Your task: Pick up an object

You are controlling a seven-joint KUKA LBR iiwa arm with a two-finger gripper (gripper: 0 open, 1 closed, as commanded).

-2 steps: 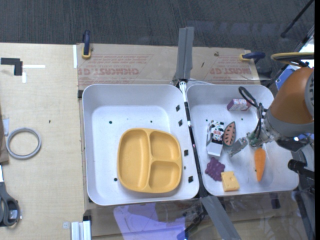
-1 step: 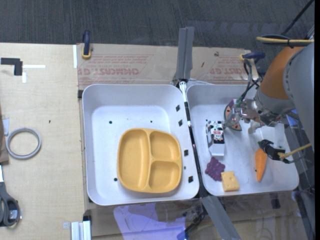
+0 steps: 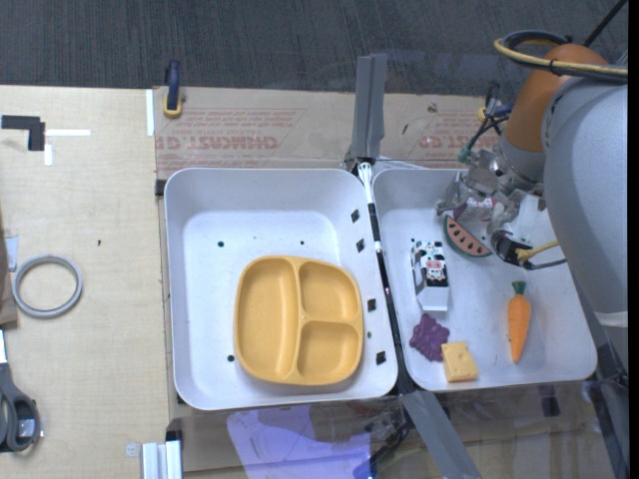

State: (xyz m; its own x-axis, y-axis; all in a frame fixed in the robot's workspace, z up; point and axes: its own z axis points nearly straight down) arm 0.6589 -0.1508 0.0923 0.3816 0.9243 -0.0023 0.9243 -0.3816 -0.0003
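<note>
My gripper (image 3: pixel 471 208) hangs over the back of the right bin (image 3: pixel 559 367), just above a watermelon slice (image 3: pixel 465 239) with a red face and dark rim. The slice lies on the bin floor right under the gripper's tip; whether they touch is unclear. In the same bin lie a small white carton with black marks (image 3: pixel 431 265), a purple grape bunch (image 3: pixel 429 337), a yellow cheese block (image 3: pixel 459 361) and an orange carrot (image 3: pixel 518 325). Nothing shows between the gripper's parts.
The left bin (image 3: pixel 200 228) holds a yellow divided plate (image 3: pixel 298 319). The grey arm (image 3: pixel 589 168) covers the right bin's far right side. On the wooden bench to the left lie a grey ring (image 3: pixel 45 285) and scissors (image 3: pixel 18 419).
</note>
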